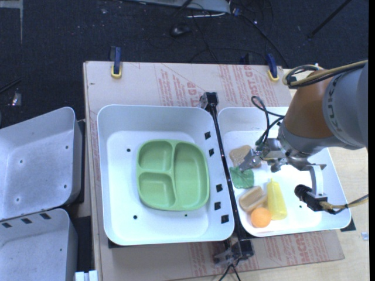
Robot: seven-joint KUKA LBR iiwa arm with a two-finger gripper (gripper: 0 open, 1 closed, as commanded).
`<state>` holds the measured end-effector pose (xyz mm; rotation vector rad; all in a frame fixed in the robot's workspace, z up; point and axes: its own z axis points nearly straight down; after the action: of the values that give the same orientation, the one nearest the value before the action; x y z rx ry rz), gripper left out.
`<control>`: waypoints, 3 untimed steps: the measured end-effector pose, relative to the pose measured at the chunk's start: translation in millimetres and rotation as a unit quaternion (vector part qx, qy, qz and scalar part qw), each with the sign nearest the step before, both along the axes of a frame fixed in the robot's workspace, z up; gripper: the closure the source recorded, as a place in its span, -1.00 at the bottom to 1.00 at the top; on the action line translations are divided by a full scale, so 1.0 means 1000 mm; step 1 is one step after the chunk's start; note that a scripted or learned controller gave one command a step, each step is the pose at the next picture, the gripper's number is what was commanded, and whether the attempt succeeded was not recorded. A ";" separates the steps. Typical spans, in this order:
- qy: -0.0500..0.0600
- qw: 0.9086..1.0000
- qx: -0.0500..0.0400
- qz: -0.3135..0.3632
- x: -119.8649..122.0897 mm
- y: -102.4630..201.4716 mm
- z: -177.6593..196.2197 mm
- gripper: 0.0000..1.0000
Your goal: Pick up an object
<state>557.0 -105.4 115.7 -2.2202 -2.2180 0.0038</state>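
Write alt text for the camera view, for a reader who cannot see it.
A grey and orange robot arm reaches from the right, its end effector over a green item in the right white bin, which also holds tan pieces, a yellow object and an orange ball. The left white bin holds a green divided tray.

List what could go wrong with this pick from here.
1. The green item, tan block, yellow piece and orange ball lie crowded, so the end effector may nudge neighbours.
2. The green item sits near the bin wall, limiting room.
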 end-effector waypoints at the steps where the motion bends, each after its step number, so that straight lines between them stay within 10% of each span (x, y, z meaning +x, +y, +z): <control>1: -0.002 1.000 0.001 0.000 0.001 0.001 -0.022 -1.00; 2: -0.006 1.000 0.001 0.000 0.003 0.001 -0.010 1.00; 3: -0.004 1.000 -0.001 0.002 0.009 0.005 0.052 1.00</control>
<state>566.0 -100.6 167.2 -2.2206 -2.2270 -0.0030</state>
